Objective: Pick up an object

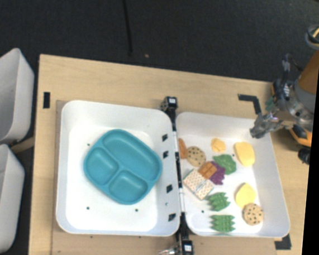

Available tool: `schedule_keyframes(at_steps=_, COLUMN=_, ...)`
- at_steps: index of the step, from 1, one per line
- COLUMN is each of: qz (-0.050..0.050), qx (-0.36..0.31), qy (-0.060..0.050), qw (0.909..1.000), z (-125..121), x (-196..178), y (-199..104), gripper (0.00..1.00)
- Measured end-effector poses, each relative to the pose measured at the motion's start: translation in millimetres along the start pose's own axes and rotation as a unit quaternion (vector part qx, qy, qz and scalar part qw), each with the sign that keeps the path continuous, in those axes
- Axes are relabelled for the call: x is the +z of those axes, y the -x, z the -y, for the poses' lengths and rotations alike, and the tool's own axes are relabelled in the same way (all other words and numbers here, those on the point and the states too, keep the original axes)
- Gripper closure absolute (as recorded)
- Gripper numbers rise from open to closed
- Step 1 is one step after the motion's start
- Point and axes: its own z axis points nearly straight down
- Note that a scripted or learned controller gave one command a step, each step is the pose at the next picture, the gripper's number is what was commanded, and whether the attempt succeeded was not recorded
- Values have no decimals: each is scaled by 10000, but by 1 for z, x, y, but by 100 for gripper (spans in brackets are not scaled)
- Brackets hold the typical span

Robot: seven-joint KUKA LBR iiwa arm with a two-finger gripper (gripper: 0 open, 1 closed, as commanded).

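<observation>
The tool [260, 128] is seen hovering over the upper right corner of the right bin [275, 180], and whether it is spread or pressed together cannot be told; nothing is seen pinched. Toy foods are scattered in that bin: a chip cookie [253, 214], a yellow block [245, 153], green leaves [222, 222]. A blue divided plate [123, 166] is seen lying in the left bin [68, 199] on the table [124, 81]
</observation>
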Motion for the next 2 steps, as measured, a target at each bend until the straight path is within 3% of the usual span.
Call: schedule_keyframes(at_steps=2, qz=-6, qx=-17, qy=-32, qw=10000, z=62, x=11, y=-65, gripper=100)
